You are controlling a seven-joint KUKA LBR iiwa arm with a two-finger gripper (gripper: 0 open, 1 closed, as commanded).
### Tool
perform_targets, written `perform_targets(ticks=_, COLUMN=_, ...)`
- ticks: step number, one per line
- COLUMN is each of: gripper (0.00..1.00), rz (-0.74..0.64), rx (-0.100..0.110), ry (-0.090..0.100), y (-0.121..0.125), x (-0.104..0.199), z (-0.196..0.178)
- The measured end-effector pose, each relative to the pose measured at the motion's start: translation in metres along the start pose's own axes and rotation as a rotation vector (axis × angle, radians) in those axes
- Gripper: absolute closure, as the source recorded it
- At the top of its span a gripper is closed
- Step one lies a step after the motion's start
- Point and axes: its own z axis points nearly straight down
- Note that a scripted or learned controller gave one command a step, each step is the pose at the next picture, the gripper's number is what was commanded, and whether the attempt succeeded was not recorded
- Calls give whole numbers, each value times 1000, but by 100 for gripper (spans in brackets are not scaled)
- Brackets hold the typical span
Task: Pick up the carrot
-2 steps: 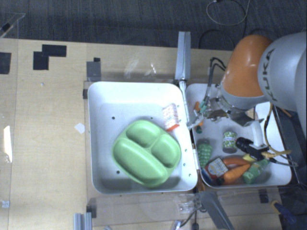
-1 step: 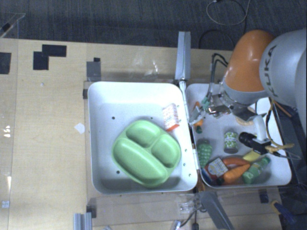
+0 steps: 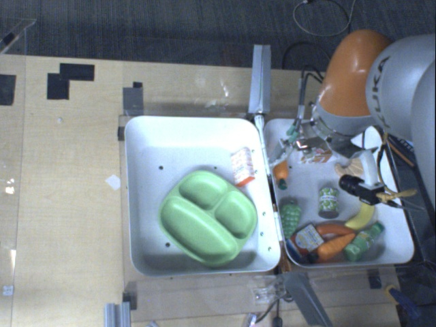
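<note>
**Tabletop** (image 3: 68, 196): pale wood; two white bins are set side by side on it.

**Left bin** (image 3: 153, 148): a green divided plate (image 3: 208, 216) is laid at a slant across the middle. A small white and orange packet (image 3: 242, 165) is placed against the right wall, just behind the plate.

**Right bin** (image 3: 310, 191):
- Carrot (image 3: 334, 248): orange, laid on its side along the near wall. Its narrow end is turned left.
- Red item (image 3: 335, 229): long, laid just behind the carrot and seemingly touching it.
- Card (image 3: 307, 238): small and printed, set at the carrot's left end.
- Bottle (image 3: 359, 245): green, lying at the carrot's right end.
- Banana (image 3: 362, 217): yellow, behind the bottle.
- Can (image 3: 328, 201): green and upright, near the middle.
- Bumpy green item (image 3: 291, 216): placed by the left wall.
- Small orange item (image 3: 281, 172): placed by the left wall, behind the bumpy green item.
- Brown wrapper (image 3: 316, 157): placed at the back, just beside the claw.

**Arm** (image 3: 351, 67): entered from the right, with the orange band seen above the wrist.

**Claw** (image 3: 298, 136): held over the back left corner of the right bin, well apart from the carrot. Whether it is spread or pressed together cannot be told. Nothing is seen pinched in it.
</note>
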Motion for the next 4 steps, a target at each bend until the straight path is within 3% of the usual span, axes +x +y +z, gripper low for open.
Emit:
perform_targets(ticks=1, gripper=0, rz=78, rx=2, ry=1, y=-11, x=42, z=1)
perform_targets(ticks=2, gripper=0, rz=25, rx=1, ry=0, y=-17, x=10, z=0)
perform_targets(ticks=3, gripper=0, rz=-24, rx=-1, ry=-1, y=-1, x=13, z=-1)
perform_targets(ticks=4, gripper=0, rz=-46, rx=2, ry=0, y=-7, x=30, z=1)
